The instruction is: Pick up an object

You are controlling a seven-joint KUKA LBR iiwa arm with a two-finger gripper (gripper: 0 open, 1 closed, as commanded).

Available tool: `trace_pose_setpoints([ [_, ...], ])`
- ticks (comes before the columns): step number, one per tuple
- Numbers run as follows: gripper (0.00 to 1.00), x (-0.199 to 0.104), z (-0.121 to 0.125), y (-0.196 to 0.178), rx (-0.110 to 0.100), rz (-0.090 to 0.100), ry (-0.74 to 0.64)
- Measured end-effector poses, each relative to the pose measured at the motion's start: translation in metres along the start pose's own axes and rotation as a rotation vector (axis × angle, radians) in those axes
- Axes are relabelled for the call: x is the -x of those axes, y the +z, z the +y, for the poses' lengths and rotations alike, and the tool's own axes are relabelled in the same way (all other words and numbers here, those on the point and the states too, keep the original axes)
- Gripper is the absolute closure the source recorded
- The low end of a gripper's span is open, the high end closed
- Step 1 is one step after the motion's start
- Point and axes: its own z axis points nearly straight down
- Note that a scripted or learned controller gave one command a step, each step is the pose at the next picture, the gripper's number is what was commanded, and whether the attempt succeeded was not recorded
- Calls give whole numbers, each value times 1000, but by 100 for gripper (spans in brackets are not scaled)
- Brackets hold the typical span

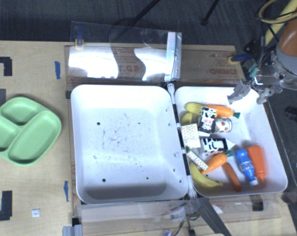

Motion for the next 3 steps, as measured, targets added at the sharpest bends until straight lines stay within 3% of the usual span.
trace_pose_setpoints([
  [1,0,23,31,136,2,0,-169],
  [2,0,54,51,186,5,-2,-224],
  [3,0,62,28,187,2,0,-604],
])
